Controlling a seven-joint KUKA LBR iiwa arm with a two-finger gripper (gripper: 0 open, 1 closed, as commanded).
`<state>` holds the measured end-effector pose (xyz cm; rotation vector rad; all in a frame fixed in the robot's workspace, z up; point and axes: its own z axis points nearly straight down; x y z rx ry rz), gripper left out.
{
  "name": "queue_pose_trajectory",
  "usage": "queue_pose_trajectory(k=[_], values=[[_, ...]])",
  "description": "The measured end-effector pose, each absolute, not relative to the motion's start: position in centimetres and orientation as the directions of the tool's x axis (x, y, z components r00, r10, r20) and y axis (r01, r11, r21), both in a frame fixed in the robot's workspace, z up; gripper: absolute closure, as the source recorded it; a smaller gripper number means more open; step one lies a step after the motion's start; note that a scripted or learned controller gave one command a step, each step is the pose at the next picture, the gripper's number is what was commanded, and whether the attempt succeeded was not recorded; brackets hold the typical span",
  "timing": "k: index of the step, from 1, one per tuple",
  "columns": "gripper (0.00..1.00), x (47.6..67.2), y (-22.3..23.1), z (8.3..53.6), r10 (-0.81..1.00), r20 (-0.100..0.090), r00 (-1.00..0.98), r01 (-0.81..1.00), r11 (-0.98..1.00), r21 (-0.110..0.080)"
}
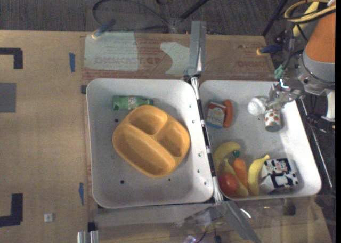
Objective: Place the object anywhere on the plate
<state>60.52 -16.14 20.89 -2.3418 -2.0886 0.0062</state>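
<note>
The orange-yellow divided plate (151,139) lies in the middle of the left bin (101,183). My gripper (278,99) hangs over the upper right part of the right bin (303,151). It sits just above a small white cup with red dots (273,121) and to the right of a white rounded object (256,106). The cup stands directly under the gripper, and whether the two touch is unclear.
A green bottle (131,102) lies beside the plate's far edge. The right bin also holds a small red-and-white carton (215,115) with an orange sausage (228,113), two bananas (226,152), a carrot (241,171), a red tomato (228,183) and a cow-patterned carton (279,174).
</note>
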Motion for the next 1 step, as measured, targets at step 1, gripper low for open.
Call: queue_pose_trajectory(k=[1], values=[[1.00,65.05,-12.78,29.04,0.998,-0.001,0.055,0.998,-0.055,-0.003]])
